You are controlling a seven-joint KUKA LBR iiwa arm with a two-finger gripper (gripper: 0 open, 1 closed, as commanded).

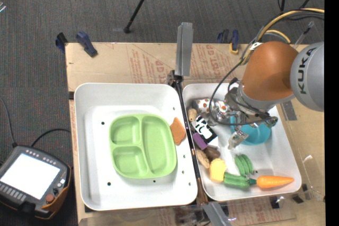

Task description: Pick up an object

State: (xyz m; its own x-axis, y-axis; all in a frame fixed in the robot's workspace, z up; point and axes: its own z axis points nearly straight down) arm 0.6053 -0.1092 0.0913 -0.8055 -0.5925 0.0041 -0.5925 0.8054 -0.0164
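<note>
The worktop (132, 61) carries two shallow white bins side by side. The left bin (90, 98) holds a green divided plate (142, 145) near its centre, with an orange-brown piece (178, 130) lying just beside the plate's right rim, close to the bin's right wall. The right bin (288, 159) holds the clutter of objects available for picking. Along its left wall, from far to near, lie a black-and-white item (202, 127), a purple piece (199, 140), a brown item (212, 153) and a yellow piece (217, 169). Near the bin's front edge a carrot (273, 182) lies flat with its green top pointing left, and a green ridged object (243, 163) rests just behind it. A teal object (258, 134) sits toward the middle of the bin, partly covered by the arm. The arm's orange band (269, 71) hangs over the far right part of this bin, and the gripper (237, 138) reaches down just beside the teal object. Whether the jaws are spread or pressed together cannot be told, as the wrist hardware blocks them from above.
</note>
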